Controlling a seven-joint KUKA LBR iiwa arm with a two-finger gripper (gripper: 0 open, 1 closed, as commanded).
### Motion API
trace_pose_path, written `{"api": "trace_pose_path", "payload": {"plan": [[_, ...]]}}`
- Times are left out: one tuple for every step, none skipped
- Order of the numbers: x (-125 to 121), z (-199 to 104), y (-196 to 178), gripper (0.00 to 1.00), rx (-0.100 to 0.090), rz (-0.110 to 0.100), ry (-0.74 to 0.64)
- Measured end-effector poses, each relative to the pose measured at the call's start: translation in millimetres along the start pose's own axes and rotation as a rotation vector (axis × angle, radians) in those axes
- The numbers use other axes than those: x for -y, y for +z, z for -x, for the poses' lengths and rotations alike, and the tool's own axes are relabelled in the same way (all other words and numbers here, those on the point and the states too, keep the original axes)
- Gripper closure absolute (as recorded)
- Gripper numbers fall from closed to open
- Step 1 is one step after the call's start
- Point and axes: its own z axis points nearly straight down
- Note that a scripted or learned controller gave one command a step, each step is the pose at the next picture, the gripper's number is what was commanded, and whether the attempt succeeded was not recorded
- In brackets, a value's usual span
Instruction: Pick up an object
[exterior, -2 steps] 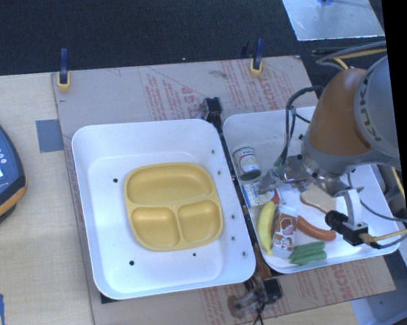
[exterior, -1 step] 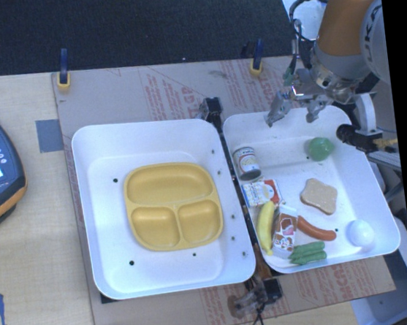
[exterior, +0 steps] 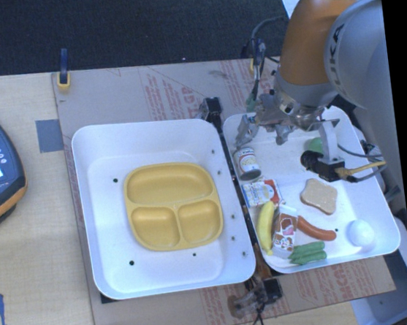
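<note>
Right bin point(exterior: 371, 174): small can point(exterior: 247, 161), banana point(exterior: 266, 224), bread slice point(exterior: 319, 196), sausage point(exterior: 316, 229), white egg point(exterior: 359, 233), all lying loose. Left bin point(exterior: 99, 208): yellow divided tray point(exterior: 172, 204). Gripper point(exterior: 280, 118) hovers over the right bin's far end; its opening cannot be told. Nothing lifted; the pick remains undone.

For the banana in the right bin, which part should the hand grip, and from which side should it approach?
Probably the middle of the banana, coming straight down from above. It lies flat and nearly lengthwise along the left wall of the right bin, with a packet close against its right side. So the fingers would best straddle its narrow width, though there is little room on either side.
</note>
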Motion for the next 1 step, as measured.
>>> {"api": "trace_pose_path", "payload": {"plan": [[-32.3, 21.8, -0.7, 0.00, 0.001, 0.002, 0.002]]}}
